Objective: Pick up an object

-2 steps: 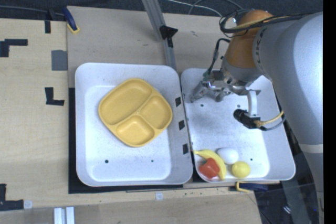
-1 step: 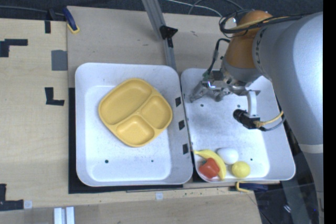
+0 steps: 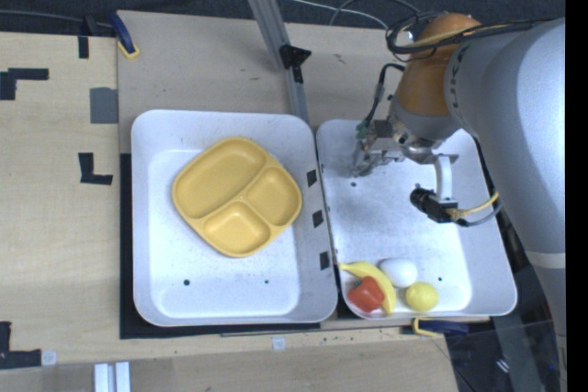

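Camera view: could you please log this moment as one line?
gripper: over right bin, upper left | toys: bottom edge, untouched | yellow tray: left bin

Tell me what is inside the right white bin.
In the right bin, near its front edge, lie a banana, a red fruit, a white egg-shaped thing and a yellow ball. The claw hangs over its back left part. The arm covers the back right corner.

Two bins, five things in them.

Left bin [image 3: 147, 197] — one yellow tray [image 3: 237, 196] with three compartments. Right bin [image 3: 478, 280] — four small pieces bunched at its near edge: one banana [image 3: 367, 272], one red piece [image 3: 367, 294], one white egg [image 3: 399, 271], one yellow ball [image 3: 422, 296]. One arm [image 3: 524, 133] over the right bin.
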You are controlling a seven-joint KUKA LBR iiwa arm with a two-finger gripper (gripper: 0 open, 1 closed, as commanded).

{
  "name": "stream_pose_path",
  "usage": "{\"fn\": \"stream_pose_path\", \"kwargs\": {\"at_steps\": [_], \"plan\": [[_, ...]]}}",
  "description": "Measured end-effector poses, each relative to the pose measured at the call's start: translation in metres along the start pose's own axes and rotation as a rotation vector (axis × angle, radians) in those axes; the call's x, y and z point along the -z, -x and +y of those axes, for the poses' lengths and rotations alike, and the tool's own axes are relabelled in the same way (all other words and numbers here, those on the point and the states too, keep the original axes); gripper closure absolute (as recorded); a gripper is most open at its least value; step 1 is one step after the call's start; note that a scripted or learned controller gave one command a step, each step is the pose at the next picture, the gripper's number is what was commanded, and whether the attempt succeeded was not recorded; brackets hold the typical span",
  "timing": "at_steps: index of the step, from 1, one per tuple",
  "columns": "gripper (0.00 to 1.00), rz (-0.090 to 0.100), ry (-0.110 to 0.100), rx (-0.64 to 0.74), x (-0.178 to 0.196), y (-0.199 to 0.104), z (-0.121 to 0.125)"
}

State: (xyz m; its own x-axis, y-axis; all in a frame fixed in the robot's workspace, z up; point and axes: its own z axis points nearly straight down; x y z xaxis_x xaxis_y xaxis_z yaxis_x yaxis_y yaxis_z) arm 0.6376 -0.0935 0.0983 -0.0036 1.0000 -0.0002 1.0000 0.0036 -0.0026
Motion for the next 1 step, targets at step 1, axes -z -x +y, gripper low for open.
{"fn": "stream_pose_path", "kwargs": {"at_steps": [1], "plan": [[1.00, -0.001, 0.006, -0.002, 0.0470, 0.0074, 0.0039]]}}
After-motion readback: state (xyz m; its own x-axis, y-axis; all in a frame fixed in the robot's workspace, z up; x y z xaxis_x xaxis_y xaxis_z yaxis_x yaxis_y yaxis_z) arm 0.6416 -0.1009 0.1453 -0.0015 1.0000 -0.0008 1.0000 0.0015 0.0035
